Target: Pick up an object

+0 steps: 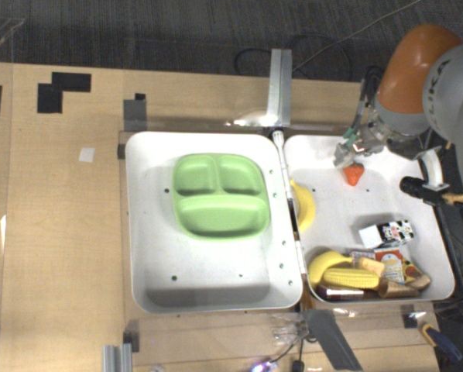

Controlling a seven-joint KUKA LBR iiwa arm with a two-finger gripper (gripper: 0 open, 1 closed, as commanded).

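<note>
My gripper [352,152] hangs over the back of the right bin [324,149], reaching in from the right under the orange-banded arm. A small red-orange object [354,175] lies just below its tip, touching or nearly touching it; whether it is between the jaws is hidden. Along the bin's left wall rests a yellow curved piece [303,205]. At the front of the bin lie a banana [325,263], a corn cob [349,278], a small white and black box [389,232] and a colourful packet [396,270].
The left bin [150,231] holds a green divided plate [217,194]. A metal post [280,87] stands behind the wall between the two bins. A brown stick-like item [406,287] lies at the right bin's front corner.
</note>
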